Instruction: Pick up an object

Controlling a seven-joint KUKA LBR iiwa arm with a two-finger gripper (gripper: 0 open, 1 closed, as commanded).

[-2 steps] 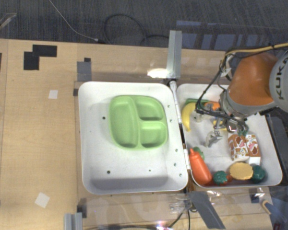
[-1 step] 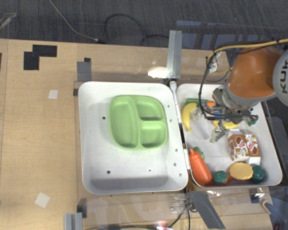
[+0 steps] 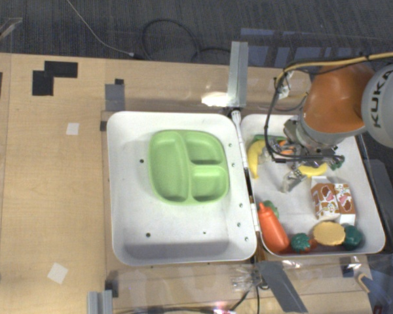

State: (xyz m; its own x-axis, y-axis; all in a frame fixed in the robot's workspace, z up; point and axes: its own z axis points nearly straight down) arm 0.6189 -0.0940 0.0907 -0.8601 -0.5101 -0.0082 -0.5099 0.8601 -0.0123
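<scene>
1. Over the right-hand shallow white plastic bin [image 3: 373, 195], the grey two-finger gripper [image 3: 300, 170] hangs low; whether its fingers are apart, I cannot tell.
2. Just beside it lies a small yellow toy [image 3: 312, 169], nearest candidate.
3. Judged step: descent to grasp; next needs centring, then closing.

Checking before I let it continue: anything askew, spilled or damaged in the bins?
Nothing stands out. The green tray lies flat in the left bin; the carrot, box and banana lie loose inside the right bin.
</scene>
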